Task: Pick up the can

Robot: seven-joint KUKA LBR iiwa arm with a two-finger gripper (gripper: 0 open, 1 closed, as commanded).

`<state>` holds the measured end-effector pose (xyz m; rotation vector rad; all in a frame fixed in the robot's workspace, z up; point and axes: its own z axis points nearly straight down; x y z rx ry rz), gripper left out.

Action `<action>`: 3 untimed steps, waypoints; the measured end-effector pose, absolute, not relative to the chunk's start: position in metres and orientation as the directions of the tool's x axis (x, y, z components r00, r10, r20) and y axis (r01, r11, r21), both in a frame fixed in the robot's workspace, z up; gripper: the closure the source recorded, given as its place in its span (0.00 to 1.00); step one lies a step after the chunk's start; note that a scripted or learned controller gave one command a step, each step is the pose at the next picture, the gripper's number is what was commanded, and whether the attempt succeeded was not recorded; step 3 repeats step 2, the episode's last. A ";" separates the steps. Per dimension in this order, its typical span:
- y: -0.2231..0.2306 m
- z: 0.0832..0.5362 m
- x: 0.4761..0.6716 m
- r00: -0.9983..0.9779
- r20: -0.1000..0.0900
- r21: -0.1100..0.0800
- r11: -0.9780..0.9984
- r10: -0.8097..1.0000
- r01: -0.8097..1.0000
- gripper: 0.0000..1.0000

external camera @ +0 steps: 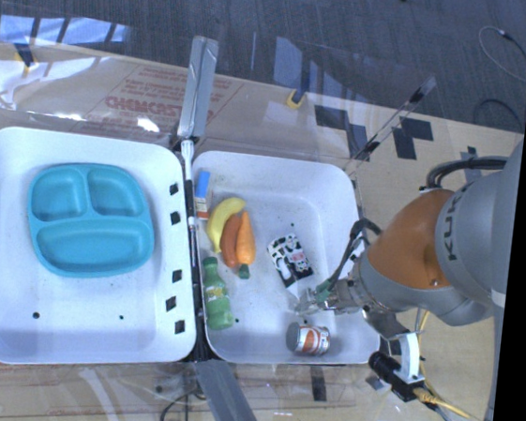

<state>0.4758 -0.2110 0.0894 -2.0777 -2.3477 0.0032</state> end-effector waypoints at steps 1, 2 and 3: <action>-0.211 0.089 0.476 -0.122 0.004 -0.006 0.122 0.993 0.993 0.00; -0.211 0.089 0.476 -0.122 0.004 -0.006 0.122 0.993 0.993 0.00; -0.211 0.089 0.476 -0.122 0.004 -0.006 0.122 0.993 0.993 0.00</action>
